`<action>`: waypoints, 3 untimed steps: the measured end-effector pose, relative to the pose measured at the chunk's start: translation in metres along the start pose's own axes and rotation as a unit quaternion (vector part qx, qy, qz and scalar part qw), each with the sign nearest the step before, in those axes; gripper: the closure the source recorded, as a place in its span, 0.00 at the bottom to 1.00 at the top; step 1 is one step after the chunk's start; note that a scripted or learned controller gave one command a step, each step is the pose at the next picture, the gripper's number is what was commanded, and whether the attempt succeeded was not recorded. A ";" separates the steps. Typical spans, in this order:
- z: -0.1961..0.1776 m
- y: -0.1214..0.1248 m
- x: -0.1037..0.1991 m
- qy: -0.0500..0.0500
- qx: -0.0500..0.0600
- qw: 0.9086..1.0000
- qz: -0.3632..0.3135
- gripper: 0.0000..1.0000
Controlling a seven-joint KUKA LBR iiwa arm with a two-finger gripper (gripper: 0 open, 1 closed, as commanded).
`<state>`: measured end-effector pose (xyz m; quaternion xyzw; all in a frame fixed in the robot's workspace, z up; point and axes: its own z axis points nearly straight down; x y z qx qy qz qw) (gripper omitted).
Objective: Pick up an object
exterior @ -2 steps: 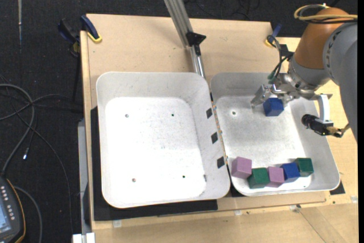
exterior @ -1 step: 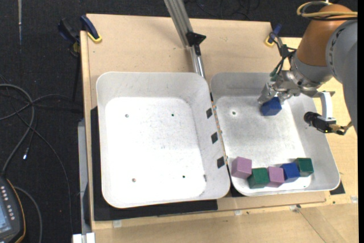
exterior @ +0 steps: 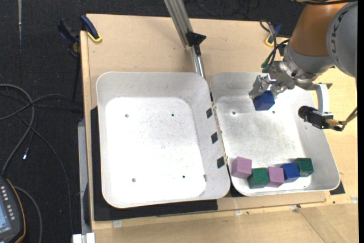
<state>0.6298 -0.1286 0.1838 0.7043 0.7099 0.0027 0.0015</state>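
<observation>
My gripper (exterior: 263,91) hangs over the far part of the right bin (exterior: 273,134), reaching in from the right. A blue block (exterior: 264,102) sits between its fingers, and the gripper is shut on it. The block appears raised above the bin floor. Along the bin's near edge lies a row of blocks: a purple one (exterior: 242,167), a green one (exterior: 259,177), a second purple one (exterior: 276,174), a blue one (exterior: 290,171) and another green one (exterior: 305,166).
The left bin (exterior: 108,122) stands beside the right one, their rims meeting at the middle. A metal pole (exterior: 176,3) slants down to the bench's far edge. Clamps sit at the bench's far corners (exterior: 91,31).
</observation>
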 end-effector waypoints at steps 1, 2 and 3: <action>-0.012 -0.009 0.049 0.000 0.003 1.000 0.000 1.00; -0.012 -0.055 0.120 0.001 0.005 1.000 -0.001 1.00; -0.011 -0.040 0.180 0.000 0.003 1.000 -0.001 1.00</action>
